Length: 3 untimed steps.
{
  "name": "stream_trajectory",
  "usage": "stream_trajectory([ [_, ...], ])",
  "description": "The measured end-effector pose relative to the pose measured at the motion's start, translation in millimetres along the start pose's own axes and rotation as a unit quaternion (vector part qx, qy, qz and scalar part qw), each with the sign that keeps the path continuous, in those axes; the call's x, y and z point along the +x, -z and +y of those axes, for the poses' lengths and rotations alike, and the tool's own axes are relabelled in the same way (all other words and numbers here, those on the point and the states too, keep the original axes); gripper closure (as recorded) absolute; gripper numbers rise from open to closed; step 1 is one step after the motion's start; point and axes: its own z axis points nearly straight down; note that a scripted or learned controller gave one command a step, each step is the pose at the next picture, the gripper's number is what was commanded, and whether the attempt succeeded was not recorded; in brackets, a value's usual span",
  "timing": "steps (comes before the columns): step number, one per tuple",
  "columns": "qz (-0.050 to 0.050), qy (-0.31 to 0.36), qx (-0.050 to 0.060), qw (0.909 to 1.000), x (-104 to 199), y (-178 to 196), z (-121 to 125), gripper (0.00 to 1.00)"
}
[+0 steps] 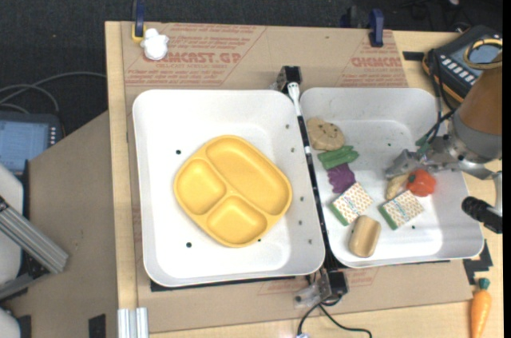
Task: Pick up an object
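Reaching into the right bin (375,101), the gripper (406,165), its state hidden, hangs beside a red toy tomato (422,183): probably light, smooth and round, best pinched across its middle.

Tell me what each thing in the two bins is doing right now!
Yellow plate: lying flat in the left bin, nothing on it.
Cookie: lying flat.
Purple grapes: lying beside the green vegetable.
Tan cylinder: on its side.
Gripper: low in the right bin, near the red tomato.
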Motion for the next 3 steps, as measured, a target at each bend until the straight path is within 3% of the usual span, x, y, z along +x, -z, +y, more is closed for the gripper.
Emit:
stream_trajectory([
  [1, -0.004, 0.001, -0.001, 1.0000, 0.6, 9.8, 1.2, 1.00],
  [2, -0.004, 0.002, 0.001, 1.0000, 102.2, -2.1, 24.9, 1.00],
  [3, -0.005, 0.004, -0.005, 1.0000, 188.0, 103.7, 29.9, 1.00],
])
